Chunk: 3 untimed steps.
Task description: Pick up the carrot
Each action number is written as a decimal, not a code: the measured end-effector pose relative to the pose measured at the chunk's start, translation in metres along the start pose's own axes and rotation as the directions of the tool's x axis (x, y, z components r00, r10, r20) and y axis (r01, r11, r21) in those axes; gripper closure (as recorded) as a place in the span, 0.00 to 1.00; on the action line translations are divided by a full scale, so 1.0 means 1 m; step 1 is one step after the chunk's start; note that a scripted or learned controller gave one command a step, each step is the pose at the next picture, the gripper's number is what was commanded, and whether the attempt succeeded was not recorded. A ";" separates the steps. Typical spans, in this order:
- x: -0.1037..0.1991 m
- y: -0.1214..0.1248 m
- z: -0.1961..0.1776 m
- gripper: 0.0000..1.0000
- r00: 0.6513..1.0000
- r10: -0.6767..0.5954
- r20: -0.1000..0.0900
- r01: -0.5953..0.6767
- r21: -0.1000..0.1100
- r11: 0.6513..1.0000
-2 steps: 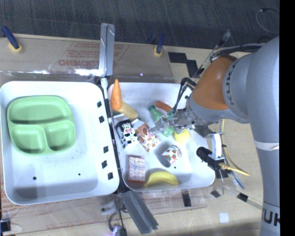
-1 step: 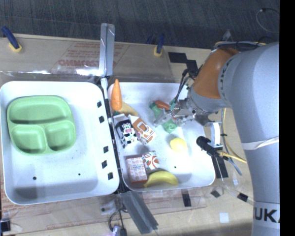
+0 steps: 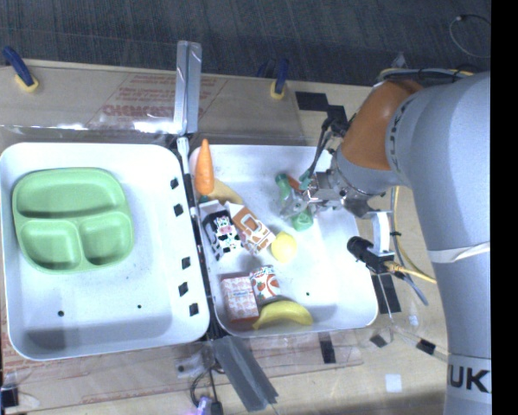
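1. The carrot (image 3: 204, 166) lay untouched at the upper left corner of the right bin (image 3: 345, 314), its thick end just beside the divider between the 2 bins and its tip pointing up toward the rim. By my reading, no part of the pick had been done: the lift was entirely ahead.
2. The gripper (image 3: 300, 199) hung over the middle of the right bin, near a green object (image 3: 301, 220), well apart from the carrot. Whether its fingers were open or closed I could not tell; the metal parts there were too small and cluttered to read.
3. What remained, as I judged it: carry the gripper left across the bin to the carrot, close on it, and raise it.
4. Count: 1 carrot; 1 banana (image 3: 283, 315) at the bottom edge of the right bin; 1 yellow lemon-like fruit (image 3: 283, 247); about 4 small cartons or boxes clustered between the carrot and the banana, including a black-and-white carton (image 3: 223, 233) and a brown box (image 3: 239, 296).
5. The left bin (image 3: 94, 318) held 1 green divided plate (image 3: 72, 218) with 3 compartments.
6. There were 2 white bins and 1 arm (image 3: 444, 154).
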<state>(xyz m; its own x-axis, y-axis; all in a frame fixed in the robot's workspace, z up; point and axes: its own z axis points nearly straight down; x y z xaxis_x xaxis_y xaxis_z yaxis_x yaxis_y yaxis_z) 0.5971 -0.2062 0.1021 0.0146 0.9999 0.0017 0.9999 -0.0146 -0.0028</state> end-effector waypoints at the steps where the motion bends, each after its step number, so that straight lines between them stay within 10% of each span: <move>1: 0.047 -0.059 -0.117 1.00 0.999 -0.044 0.001 0.044 -0.001 0.999; 2: 0.025 -0.117 -0.107 1.00 0.994 -0.107 0.001 0.107 0.001 0.994; 3: 0.044 -0.120 -0.130 1.00 0.656 -0.755 0.005 0.755 -0.001 0.656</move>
